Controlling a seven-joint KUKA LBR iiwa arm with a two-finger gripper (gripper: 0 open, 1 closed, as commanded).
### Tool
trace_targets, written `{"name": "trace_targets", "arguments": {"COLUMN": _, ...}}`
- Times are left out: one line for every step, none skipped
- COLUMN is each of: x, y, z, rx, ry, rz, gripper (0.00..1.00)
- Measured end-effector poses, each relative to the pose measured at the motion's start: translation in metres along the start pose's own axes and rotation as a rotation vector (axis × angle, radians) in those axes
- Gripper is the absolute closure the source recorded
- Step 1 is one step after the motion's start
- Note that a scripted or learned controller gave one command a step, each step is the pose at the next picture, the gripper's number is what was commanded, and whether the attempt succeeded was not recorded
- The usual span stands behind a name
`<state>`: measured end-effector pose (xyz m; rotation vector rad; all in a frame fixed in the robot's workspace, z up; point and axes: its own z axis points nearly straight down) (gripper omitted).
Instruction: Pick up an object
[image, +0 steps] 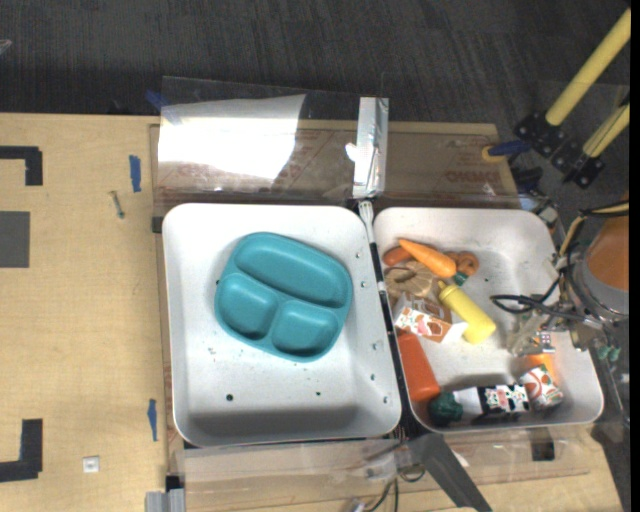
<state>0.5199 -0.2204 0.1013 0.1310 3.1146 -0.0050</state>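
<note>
While the arm (600, 270) hangs at the right edge of the right bin (520, 222), with its orange band showing above the wrist and a tangle of dark cabling below it, nothing looks to be lifted yet, so I would judge this to be the approach, before any grasp. How the jaws stand I cannot tell; the wrist end is a clutter of wire and metal over the bin's right side, and no object shows between them. The things to choose from all lie in that right bin: a carrot (428, 258) near the top, a yellow bottle (467, 311) slanting through the middle, a small red-and-white carton (422, 322) just beside it, an orange bottle (417, 368) along the left wall, and a black-and-white carton (503, 398) by the lower rim with a small orange carton (542, 385) next to it. Over in the left bin (200, 380) sits a teal divided tray (284, 294) by itself. To my eye the next move calls for settling on one piece, likely something close to the wrist, coming down squarely over it with room either side, and closing without snagging its neighbours.
</note>
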Motion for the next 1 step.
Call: {"name": "trace_targets", "arguments": {"x": -0.0466, "y": -0.0002, "z": -0.1588, "rx": 0.001, "ry": 0.009, "rz": -0.043, "gripper": 1.0}}
